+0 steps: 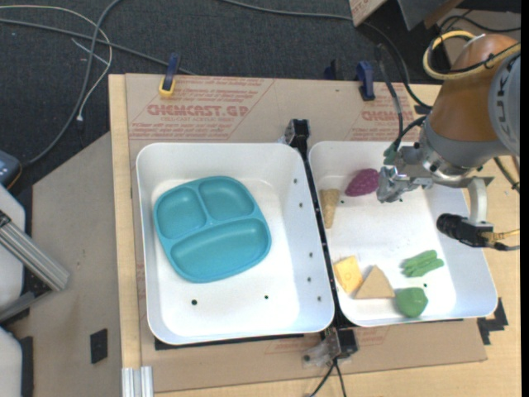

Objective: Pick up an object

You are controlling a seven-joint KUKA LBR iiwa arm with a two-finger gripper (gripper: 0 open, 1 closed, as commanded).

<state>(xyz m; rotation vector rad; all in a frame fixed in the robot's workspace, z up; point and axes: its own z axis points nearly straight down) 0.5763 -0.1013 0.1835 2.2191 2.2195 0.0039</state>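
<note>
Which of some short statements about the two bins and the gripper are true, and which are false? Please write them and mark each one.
1. The teal divided plate lies in the left bin. True.
2. The gripper is over the left bin. False: it is over the right bin, beside the purple object.
3. The green leafy piece lies in the right bin. True.
4. The yellow block sits on the plate. False: it lies in the right bin, near the tan wedge.

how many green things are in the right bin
2. A green leafy-looking piece lies toward the bin's right side, and a rounder green item sits just below it by the bottom rim, next to the tan wedge. The arm could hide more.
</note>
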